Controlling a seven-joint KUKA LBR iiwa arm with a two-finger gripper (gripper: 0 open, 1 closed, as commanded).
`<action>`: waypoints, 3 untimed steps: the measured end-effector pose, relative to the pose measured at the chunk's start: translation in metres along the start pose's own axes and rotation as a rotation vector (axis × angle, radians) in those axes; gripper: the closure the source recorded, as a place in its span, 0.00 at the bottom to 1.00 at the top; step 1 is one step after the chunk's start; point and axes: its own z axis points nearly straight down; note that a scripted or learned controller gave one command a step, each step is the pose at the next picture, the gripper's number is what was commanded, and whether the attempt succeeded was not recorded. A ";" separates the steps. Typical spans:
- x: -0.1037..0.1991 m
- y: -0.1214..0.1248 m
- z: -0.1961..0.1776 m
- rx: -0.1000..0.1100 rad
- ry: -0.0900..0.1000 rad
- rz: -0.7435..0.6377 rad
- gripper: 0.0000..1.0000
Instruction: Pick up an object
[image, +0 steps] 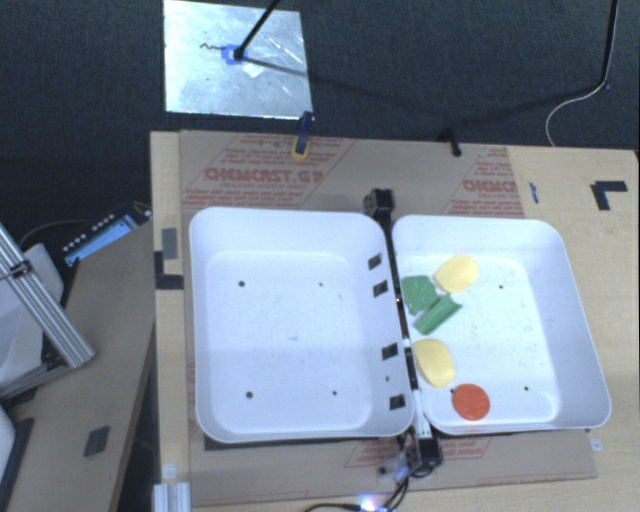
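Well, nothing's been picked up yet, as far as I can judge: every piece is lying loose in the right bin (560, 300), bunched along its left side by the divider. Up top sits a yellow piece (456, 272), just beside it a green wedge (417, 292) touching a green strip (438, 315), then a second yellow piece (434, 362) and a red disc (471, 402) nearest us. Left bin (290, 320) offers no candidates. Tool's state, I cannot tell. The whole pick looks ahead of us.
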 end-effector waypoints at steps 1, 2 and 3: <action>-0.007 -0.025 0.000 0.000 0.000 0.000 1.00; -0.007 -0.066 0.000 0.001 0.000 0.000 1.00; -0.007 -0.099 0.000 0.000 0.000 0.000 1.00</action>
